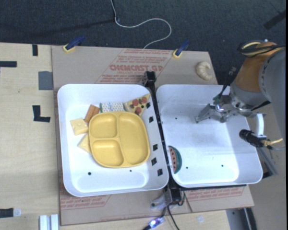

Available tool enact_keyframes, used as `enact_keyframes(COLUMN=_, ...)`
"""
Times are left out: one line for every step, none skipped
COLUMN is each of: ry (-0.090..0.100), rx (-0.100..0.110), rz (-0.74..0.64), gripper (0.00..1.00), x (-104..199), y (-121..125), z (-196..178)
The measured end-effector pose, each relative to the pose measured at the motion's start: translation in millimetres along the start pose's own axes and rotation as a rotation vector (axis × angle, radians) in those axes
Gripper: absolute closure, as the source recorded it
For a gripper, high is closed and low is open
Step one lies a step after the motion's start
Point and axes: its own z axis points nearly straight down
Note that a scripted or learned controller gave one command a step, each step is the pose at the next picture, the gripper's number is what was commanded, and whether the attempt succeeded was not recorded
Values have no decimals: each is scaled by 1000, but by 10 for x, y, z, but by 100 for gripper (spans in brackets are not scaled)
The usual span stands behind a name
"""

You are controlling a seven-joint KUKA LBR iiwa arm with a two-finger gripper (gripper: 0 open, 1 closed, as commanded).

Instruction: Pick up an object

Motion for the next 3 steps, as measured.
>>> enact_keyframes(ry=-1, rx=-2, rz=-1, gripper=100, x=4, y=8, z=-109)
enact_keyframes(ry=2, rx=-4, rz=0, gripper=100, x=82, y=25, z=-563)
enact_keyframes(ry=3, rx=-2, rz=0, gripper=100, x=139, y=-47, z=-1046)
